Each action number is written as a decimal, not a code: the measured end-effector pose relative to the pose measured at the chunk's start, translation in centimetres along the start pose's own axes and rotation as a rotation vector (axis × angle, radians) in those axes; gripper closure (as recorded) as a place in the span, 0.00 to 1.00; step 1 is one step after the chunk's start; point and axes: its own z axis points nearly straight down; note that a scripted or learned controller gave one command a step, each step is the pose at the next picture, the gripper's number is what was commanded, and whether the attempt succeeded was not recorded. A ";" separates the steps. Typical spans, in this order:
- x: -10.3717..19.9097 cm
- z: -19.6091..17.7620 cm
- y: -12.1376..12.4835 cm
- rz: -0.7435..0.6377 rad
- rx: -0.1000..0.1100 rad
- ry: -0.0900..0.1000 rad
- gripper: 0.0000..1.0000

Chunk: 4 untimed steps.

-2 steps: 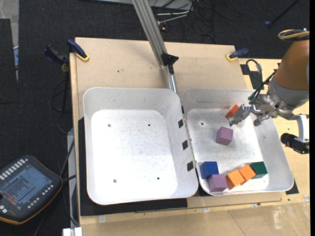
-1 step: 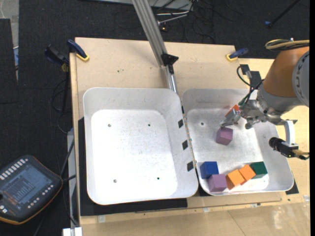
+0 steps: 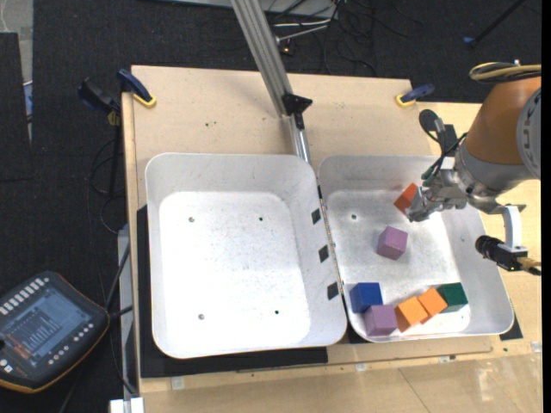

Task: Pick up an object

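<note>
Wooden bench, pale, bearing two shallow white bins side by side. Left bin: speckled floor, four small dark dots. Right bin: six blocks in all. Grey arm with orange band, entering from the right, wrist angled down over the right bin's far half. Gripper low at the far part of the right bin, directly against an orange block; block tilted on a corner, apparently raised off the bin floor and pressed at the gripper's tip, though the fingers themselves too small and dark to make out, so grasp and opening not determinable. Purple cube alone near the middle of the right bin, just below and left of the gripper, apart from it. Along the near wall, a row of touching blocks: blue cube at the left, second purple cube just in front of it, orange pair next, green cube at the right end. Metal strut running diagonally from the far edge down to the gap between the bins. Blue-and-yellow clamps at the bench's far corners. Handheld control pendant with lit screen on the dark floor, lower left.
</note>
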 end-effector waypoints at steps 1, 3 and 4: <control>0.0 -6.3 -0.2 -0.003 0.003 0.000 1.00; 4.1 -8.3 -1.5 -0.007 0.011 0.004 1.00; 8.5 -8.1 -2.2 -0.008 0.011 0.004 1.00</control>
